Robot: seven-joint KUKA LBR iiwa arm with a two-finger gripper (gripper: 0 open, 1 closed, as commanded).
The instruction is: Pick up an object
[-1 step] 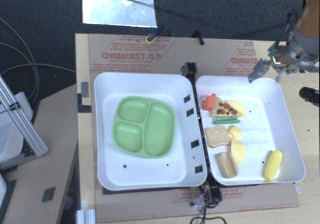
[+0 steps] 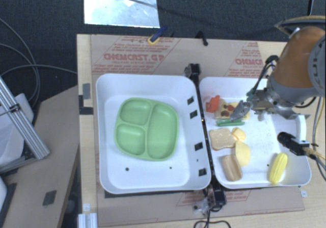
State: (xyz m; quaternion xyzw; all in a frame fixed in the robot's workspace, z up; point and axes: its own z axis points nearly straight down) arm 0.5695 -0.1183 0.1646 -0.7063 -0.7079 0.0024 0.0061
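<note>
Because the toy food lay crowded in the right bin, the gripper hung low over its far-corner pieces beside the red piece, its grip impossible to judge.

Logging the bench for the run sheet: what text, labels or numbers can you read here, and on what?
"CHEMCAST GP" or close, red print on the board behind the left bin; letters blurred, reading unsure.
Same red print on the board behind the right bin, at: too blurred to read.
Fainter red print along the board's front edge: unreadable.
No text visible on the bins, green tray or toy food.
</note>
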